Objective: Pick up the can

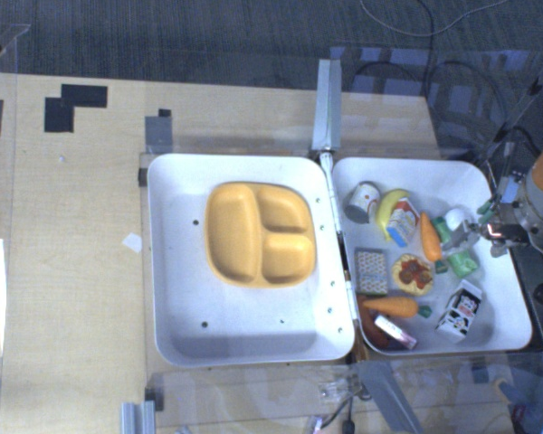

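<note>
The can [362,200] is small and silver with a white and red end. It lies on its side in the back left corner of the right bin [502,328], next to a banana [392,202]. My gripper [490,229] hangs over the right edge of that bin, well to the right of the can and apart from it. Several toys lie between the two. Nothing shows in the gripper's grasp.
The right bin also holds an orange carrot [429,236], green pieces [462,263], a small pizza [413,274], a grey grater-like block [371,271], a second carrot [391,307] and a milk carton [460,313]. The left bin [176,333] holds a yellow divided tray [258,233].
</note>
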You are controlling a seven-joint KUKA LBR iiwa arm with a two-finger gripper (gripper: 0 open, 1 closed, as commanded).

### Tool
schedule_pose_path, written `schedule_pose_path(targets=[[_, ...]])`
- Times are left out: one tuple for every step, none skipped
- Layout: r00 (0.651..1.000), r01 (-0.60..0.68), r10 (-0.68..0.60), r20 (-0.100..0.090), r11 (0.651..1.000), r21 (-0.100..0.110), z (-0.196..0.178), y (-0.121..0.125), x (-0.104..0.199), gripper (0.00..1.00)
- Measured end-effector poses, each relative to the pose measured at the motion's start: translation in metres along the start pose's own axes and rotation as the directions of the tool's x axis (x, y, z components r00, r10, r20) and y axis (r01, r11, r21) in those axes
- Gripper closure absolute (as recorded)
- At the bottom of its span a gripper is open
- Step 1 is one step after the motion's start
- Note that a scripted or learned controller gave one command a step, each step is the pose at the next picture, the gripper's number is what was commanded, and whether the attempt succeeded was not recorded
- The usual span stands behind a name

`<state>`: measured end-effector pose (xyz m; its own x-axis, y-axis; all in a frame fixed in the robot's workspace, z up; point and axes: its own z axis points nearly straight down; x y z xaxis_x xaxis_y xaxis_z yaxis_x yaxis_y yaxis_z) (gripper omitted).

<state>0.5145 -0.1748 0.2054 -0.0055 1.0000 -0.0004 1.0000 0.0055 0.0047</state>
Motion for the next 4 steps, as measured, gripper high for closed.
schedule_pose_path(targets=[[0.966, -0.260, 0.260, -0.001, 0.966, 0.001, 0.031, -0.026, 0.028, 0.00], [0.951, -0.308, 0.308, 0.000, 0.951, 0.002, 0.107, 0.047, 0.021, 0.00], [0.954, -0.301, 0.301, -0.002, 0.954, -0.001, 0.096, 0.049, 0.022, 1.00], [0.918, -0.397, 0.397, 0.001, 0.918, -0.001, -0.079, 0.051, 0.027, 1.00]])
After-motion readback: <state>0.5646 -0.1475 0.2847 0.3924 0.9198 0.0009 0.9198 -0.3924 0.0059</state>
